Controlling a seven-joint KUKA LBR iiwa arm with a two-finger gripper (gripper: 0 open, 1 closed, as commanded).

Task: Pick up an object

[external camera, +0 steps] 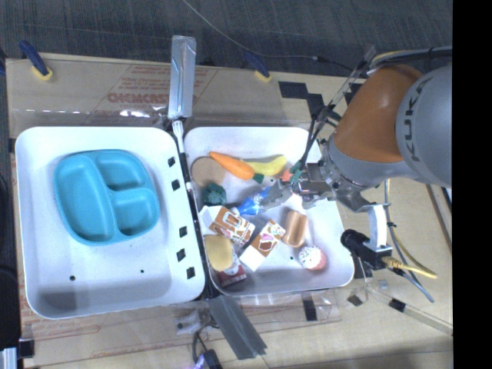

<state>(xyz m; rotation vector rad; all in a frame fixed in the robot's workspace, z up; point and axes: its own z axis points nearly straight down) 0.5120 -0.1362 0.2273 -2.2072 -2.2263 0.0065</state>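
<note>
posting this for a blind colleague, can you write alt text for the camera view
A grey robot arm with an orange band reaches from the right over the right white bin, its gripper low beside a yellow banana and an orange carrot among small toy foods. The left white bin holds a blue plastic divided tray.

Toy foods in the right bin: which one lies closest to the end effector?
The yellow banana. Its right tip lies beside the end effector, at the bin's upper right; the orange carrot sits farther left, and the strawberry lies lower down.
</note>
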